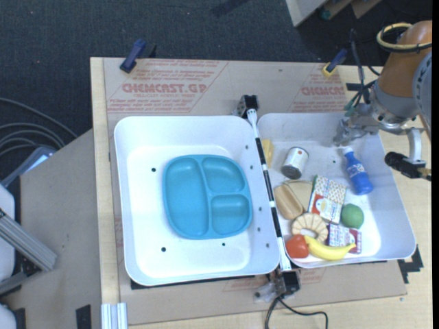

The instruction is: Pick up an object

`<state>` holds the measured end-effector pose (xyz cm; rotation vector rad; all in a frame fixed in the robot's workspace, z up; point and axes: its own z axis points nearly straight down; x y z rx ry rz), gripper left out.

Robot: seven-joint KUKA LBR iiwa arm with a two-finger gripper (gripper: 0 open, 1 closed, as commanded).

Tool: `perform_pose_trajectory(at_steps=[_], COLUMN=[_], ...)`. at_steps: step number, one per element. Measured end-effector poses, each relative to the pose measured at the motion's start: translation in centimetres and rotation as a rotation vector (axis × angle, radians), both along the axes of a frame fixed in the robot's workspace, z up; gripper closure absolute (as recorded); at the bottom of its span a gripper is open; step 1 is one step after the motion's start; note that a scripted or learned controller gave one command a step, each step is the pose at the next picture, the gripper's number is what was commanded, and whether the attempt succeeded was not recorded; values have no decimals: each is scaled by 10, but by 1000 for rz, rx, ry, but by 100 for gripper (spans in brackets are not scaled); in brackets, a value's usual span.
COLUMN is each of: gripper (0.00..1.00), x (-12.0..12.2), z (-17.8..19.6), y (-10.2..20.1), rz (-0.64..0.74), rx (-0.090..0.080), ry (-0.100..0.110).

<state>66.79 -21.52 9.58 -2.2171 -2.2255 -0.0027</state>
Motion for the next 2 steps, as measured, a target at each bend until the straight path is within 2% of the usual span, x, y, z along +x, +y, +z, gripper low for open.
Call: perform_pose_trajectory(at_steps=[2], gripper=[100], x=[-1], z=[-11], y=[66], rz=[-3], rx=[0], ry=[2])
